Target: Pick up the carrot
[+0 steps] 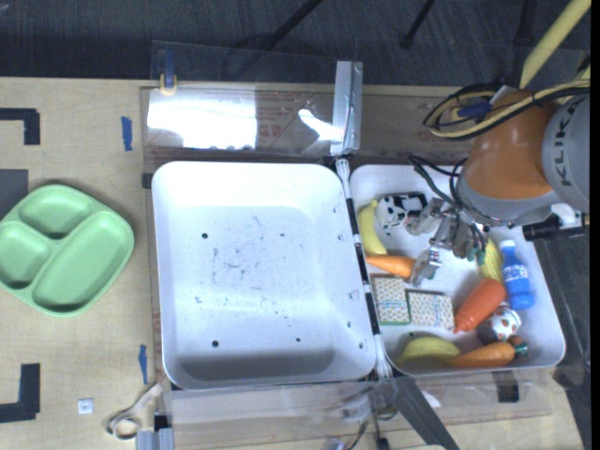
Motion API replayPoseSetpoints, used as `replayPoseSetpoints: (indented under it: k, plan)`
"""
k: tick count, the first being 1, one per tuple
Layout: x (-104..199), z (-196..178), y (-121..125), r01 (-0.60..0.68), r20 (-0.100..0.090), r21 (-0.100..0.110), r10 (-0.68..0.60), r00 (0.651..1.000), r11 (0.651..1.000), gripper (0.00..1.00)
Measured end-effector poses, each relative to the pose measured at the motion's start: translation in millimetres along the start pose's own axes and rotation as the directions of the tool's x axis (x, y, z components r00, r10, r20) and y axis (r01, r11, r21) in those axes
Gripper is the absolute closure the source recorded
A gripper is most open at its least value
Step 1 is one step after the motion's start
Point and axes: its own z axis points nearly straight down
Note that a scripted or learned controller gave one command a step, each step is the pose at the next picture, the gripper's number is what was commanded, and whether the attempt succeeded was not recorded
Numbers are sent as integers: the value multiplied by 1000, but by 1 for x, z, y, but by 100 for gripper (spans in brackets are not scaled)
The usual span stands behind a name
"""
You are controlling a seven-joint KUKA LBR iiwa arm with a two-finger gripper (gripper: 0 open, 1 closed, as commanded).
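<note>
The carrot (389,265) lies in the right bin (553,345) against its left wall, just below a banana (370,228). The gripper (433,253) hovers by the carrot's right end; we cannot tell whether it is spread or closed. We judge it best to straddle the carrot crosswise at mid-length, clear of wall and banana.

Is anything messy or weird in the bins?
Yes. The toys are all heaped together in the right bin, overlapping. The left bin has faint scribbly marks on its floor. Nothing looks spilled or broken.
</note>
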Motion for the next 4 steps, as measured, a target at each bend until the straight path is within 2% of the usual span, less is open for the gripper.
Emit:
replayPoseSetpoints:
  k: [1,2,3,4]
  plan:
    - [0,0,-54,46,0,1,-46,999,999,0]
    - [2,0,-64,-54,-1,0,54,999,999,0]
    - [-52,-75,2,-37,2,0,37,999,999,0]
    - [-3,-45,10,110,-1,0,-110,994,994,0]
